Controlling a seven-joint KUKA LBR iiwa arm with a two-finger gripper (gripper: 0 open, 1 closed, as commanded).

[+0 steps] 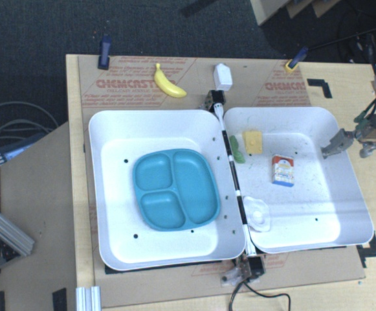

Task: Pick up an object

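Small red-and-white box (283, 171) in right bin (343, 219), gripper (349, 142) nearby, touching nothing

A blue divided plate (175, 188) lies in the left bin (110, 141). The right bin (343, 199) holds a yellow sponge (254, 142), a small red-and-white carton (283, 171) and a green item (237, 151), possibly a pepper. The gripper (353, 141) hangs at its right rim.

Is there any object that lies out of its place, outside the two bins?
Yes. A banana lies on the bench board behind the left bin, not in either bin. The other small objects sit inside the right bin.
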